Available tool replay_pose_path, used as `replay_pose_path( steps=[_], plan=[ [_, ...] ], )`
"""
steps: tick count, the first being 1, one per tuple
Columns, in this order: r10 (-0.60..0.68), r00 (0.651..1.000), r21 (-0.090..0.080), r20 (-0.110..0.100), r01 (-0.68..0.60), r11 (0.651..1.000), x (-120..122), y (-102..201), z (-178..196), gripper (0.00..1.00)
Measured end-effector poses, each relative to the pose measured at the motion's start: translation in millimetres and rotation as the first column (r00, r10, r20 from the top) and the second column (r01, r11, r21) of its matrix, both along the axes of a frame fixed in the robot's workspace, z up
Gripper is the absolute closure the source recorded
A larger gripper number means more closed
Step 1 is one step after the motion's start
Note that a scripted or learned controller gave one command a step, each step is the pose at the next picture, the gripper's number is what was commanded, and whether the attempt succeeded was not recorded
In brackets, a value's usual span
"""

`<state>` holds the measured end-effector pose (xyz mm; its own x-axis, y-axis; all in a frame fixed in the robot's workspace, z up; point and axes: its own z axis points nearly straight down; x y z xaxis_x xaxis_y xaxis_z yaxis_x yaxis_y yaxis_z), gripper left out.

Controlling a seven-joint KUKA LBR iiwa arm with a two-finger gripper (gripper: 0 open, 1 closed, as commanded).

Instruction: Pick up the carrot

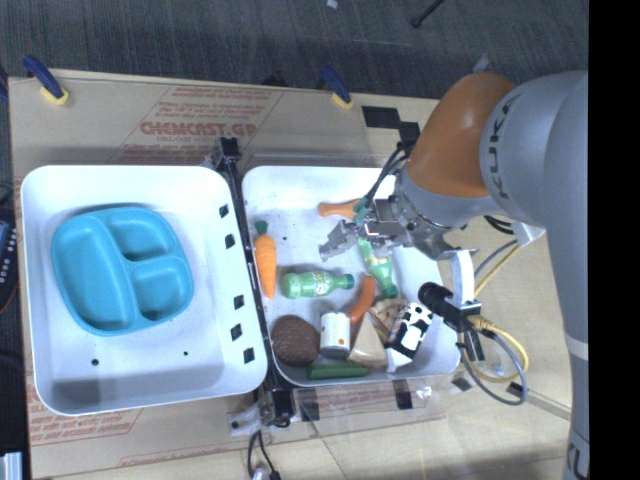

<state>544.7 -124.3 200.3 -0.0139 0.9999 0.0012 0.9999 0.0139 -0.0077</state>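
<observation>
The carrot (265, 264) is orange with a green top end and lies lengthwise against the left wall of the right bin (300, 183). My gripper (356, 234) hangs over the middle of that bin, to the right of the carrot and a little farther back, apart from it. Right under the gripper is a green bottle (379, 269). A second thin orange piece (362, 297) lies slanted below the gripper, and another orange item (338, 209) sits just behind it.
The right bin also holds a green bottle on its side (315, 284), a brown round lump (295, 338), a small white can (335, 335), a green cucumber (338, 371) and a black-and-white item (408, 330). A blue divided tray (122, 268) lies in the left bin (60, 378).
</observation>
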Motion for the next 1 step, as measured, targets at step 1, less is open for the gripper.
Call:
replay_pose_path(
  steps=[1],
  plan=[
    [-0.061, 0.998, -0.009, 0.007, 0.061, 0.998, 37.1, 26.1, -107.4, 0.0]
  ],
)
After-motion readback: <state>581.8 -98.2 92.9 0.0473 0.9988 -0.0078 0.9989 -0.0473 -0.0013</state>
